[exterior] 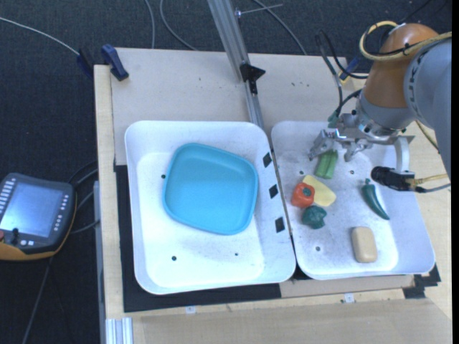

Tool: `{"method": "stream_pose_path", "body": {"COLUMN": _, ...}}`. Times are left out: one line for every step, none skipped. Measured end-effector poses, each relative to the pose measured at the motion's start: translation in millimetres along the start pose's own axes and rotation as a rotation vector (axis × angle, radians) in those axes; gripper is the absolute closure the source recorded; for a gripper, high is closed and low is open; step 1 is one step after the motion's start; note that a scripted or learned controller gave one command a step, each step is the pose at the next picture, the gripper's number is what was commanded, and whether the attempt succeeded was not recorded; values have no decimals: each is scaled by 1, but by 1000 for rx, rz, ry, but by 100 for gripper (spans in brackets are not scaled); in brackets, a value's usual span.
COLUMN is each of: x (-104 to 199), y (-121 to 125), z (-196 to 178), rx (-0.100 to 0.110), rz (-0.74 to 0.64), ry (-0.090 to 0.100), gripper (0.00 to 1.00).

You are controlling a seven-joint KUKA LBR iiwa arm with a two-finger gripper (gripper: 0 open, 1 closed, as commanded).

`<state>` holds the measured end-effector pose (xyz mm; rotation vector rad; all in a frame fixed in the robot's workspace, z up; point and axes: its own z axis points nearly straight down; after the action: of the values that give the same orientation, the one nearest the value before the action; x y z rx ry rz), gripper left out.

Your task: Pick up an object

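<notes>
The grey arm with its orange band reached in from the right, and its two-finger gripper [337, 140] hung over the far part of the right-hand shallow white bin [409, 253], directly above the small green cylinder-shaped plastic toy [326, 165] that lay just on the near side of it. Whether the fingers were spread or closed could not be told from this slanted look down, and nothing could be seen held between them; the green piece appeared to rest on the bin floor, though contact with the metal parts above it was unclear. It looked like a light, stiff, smooth moulded toy, likely to roll or squirt out if pinched off-centre, so the safest hold seemed to be across its short width at mid-length, with the fingers straddling its long axis. Just near and left of it sat a cluster of an orange-red rounded toy [303, 194], a yellow wedge-like piece [323, 193] touching it on the right, and a dark teal lump [314, 218] nearer still; these crowded one another and would have been awkward to take singly. A dark green pepper-shaped toy [374, 199] lay apart to the right, and a tan rounded block [364, 244] sat alone toward the near right, broad and probably easy to grip across its narrow sides. The left-hand white bin [143, 264] carried a light blue square plastic plate [210, 188], wide and flat, a poor candidate for such fingers. Both bins stood side by side on the pale worktop [179, 84].
</notes>
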<state>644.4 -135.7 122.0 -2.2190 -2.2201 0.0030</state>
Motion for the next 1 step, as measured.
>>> {"method": "stream_pose_path", "body": {"x": 0, "y": 0, "z": 28, "rx": -2, "rz": 0, "ry": 0, "gripper": 0}}
